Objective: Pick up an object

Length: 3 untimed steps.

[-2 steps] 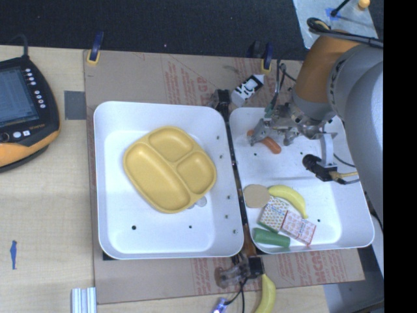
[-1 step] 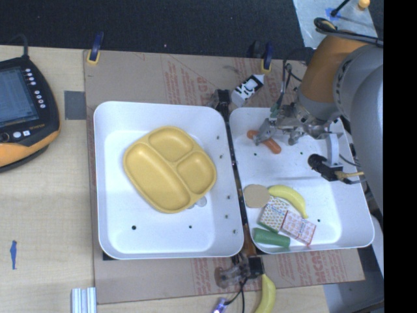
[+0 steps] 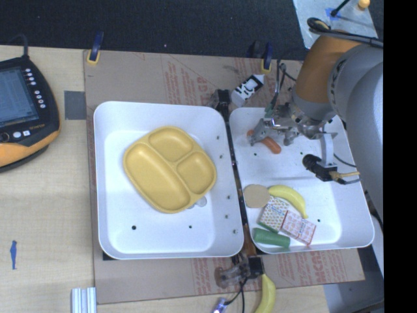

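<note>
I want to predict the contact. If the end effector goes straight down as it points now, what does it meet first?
Probably the small orange piece lying just beneath the end effector, on the right bin floor. Depth is unclear from this slanted view.

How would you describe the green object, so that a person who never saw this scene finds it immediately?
Look at the right white bin, at its near edge. A cluster lies there: a banana, a tan disc and two patterned packets. The green object is the short rounded bar in front of the packets, nearest the bin's rim, and the only green thing there.
</note>
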Motion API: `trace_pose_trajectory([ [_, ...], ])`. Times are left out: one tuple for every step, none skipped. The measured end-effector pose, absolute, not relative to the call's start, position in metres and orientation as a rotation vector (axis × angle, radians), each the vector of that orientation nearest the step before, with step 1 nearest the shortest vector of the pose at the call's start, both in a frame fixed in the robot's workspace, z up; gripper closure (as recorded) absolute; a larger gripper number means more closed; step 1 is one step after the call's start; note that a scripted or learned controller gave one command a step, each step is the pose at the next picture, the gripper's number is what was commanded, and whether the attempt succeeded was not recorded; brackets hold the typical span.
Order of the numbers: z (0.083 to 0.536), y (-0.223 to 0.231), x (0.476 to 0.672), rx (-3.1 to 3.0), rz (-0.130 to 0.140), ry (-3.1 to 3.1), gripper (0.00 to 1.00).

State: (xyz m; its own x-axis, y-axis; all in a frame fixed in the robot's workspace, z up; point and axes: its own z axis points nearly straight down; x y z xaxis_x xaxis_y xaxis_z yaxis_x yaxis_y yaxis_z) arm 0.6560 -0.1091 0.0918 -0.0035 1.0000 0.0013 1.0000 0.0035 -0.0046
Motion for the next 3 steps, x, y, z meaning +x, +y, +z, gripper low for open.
trace_pose_trajectory([
  [0.092,-0.118,0.656,-2.217,0.003,-2.223,0.0],
  [0.092,-0.117,0.656,-2.215,0.003,-2.224,0.0],
  [0.092,-0.107,0.656,-2.214,0.004,-2.222,0.0],
])
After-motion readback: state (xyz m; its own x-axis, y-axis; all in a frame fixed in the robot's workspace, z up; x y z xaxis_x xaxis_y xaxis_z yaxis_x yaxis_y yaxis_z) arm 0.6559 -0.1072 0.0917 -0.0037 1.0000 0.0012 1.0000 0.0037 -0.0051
